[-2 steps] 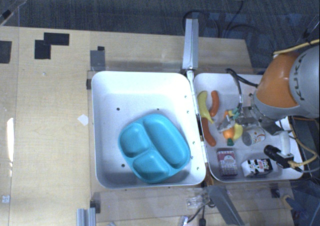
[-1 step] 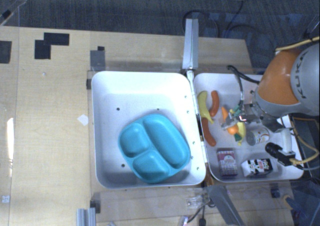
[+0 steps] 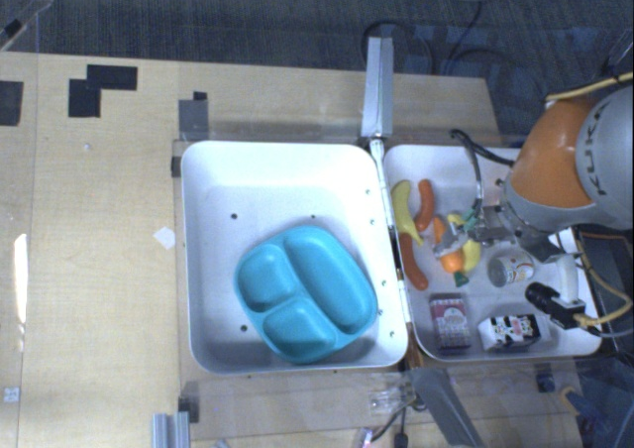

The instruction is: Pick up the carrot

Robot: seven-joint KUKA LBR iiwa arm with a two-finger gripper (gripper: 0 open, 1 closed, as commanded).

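The carrot (image 3: 425,202) is a slim orange stick lying near the back left of the right bin (image 3: 436,349), just right of a yellow-green banana (image 3: 400,208). My gripper (image 3: 464,235) hangs low over the middle of that bin, a short way right of and nearer than the carrot, among small orange and yellow toy foods (image 3: 453,260). Nothing of the carrot is covered by the gripper. The grey arm with its orange band (image 3: 555,164) comes in from the right.
A reddish sausage-shaped piece (image 3: 413,264) lies along the right bin's left wall. A small can (image 3: 506,270), a dark packet (image 3: 451,322) and a white box (image 3: 513,331) fill its near side. The left bin (image 3: 213,188) holds a blue sectioned plate (image 3: 307,292).
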